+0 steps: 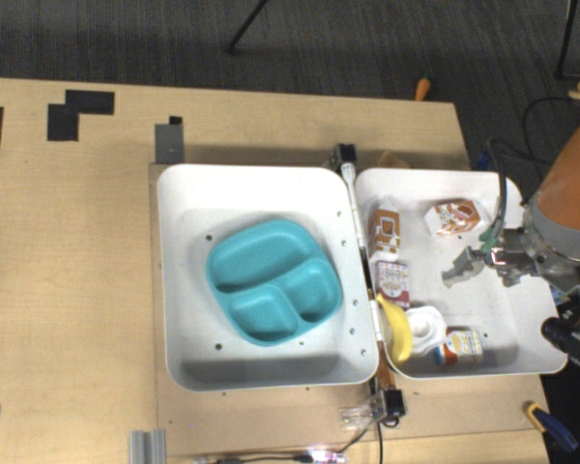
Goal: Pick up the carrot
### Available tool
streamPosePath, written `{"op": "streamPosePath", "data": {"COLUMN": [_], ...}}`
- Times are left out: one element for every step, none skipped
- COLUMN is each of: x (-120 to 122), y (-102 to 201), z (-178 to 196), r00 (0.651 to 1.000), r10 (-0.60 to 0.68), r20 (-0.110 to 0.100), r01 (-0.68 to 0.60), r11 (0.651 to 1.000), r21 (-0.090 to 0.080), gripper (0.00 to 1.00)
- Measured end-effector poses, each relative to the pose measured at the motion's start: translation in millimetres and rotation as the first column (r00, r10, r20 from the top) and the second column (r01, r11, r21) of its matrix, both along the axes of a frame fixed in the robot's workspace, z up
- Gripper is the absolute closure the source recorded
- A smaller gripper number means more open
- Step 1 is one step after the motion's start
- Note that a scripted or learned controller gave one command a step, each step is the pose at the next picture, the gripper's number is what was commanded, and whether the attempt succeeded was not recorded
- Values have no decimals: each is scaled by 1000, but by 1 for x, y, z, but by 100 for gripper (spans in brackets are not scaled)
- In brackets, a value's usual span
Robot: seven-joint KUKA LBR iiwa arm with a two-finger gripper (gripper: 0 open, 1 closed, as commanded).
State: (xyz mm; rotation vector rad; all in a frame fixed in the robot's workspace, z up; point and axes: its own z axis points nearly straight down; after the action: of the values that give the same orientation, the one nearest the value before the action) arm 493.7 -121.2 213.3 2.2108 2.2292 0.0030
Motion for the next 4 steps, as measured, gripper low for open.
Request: {"op": "streamPosePath", "data": {"x": [-7,40,1,26], "y": [41,56,115,143], "z": [-97,-25,-29,-29], "r00": [981,989,961,949], "r10": [-195,-145,-277,-315], "r20": [-7,8,-4,-3], "r01": [195,145,277,315], "r11": [981,989,961,949], "r21": [2,2,3,2], "gripper": [0,0,0,0]}}
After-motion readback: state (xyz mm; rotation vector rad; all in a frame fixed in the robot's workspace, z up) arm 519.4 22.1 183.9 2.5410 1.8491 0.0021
